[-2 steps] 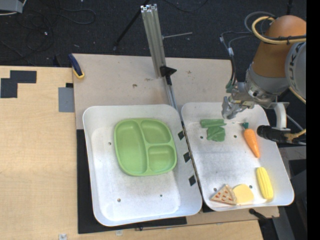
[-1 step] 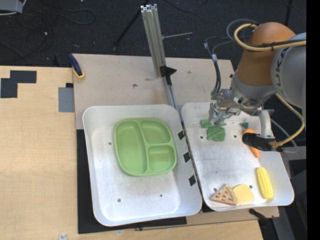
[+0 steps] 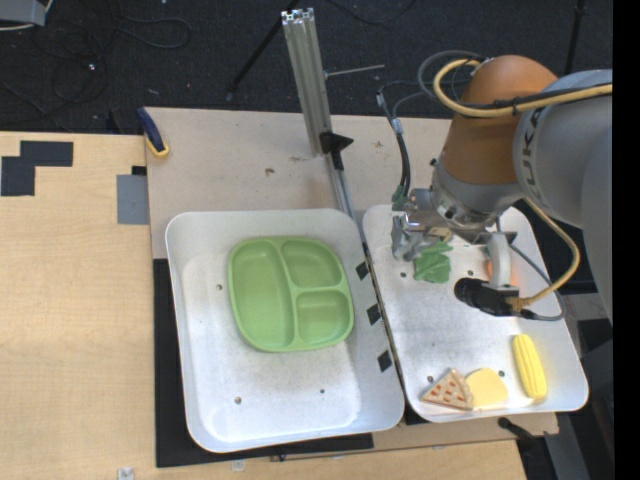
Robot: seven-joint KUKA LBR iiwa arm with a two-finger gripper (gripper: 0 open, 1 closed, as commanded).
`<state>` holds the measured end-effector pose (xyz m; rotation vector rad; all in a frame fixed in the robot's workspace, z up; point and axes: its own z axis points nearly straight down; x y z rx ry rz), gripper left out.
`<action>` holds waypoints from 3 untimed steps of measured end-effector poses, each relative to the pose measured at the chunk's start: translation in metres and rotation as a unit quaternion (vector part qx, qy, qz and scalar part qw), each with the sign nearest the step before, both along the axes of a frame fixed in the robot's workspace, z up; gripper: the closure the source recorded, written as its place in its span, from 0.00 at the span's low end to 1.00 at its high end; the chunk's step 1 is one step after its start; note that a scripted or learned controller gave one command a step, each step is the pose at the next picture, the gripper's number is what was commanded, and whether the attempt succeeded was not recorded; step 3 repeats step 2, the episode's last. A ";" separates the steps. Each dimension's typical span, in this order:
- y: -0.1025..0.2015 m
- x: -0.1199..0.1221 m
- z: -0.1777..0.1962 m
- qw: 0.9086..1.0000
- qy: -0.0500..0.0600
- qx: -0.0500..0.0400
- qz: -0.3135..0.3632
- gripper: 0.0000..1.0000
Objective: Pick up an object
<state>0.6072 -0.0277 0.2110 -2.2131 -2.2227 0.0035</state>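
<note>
Gripper point(image 3: 412, 240) low in right bin point(image 3: 560, 393), just beside green leafy toy point(image 3: 434, 265); finger state cannot tell; nothing visibly lifted, pick not yet done.

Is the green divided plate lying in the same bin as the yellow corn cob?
No, the green divided plate lies in the left bin, while the corn cob lies in the right bin.
</note>
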 end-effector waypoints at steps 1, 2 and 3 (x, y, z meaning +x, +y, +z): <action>0.060 -0.017 0.003 1.000 0.000 0.000 0.001 1.00; 0.115 -0.041 -0.002 1.000 0.001 0.000 0.001 1.00; 0.115 -0.041 -0.002 1.000 0.001 0.000 0.001 1.00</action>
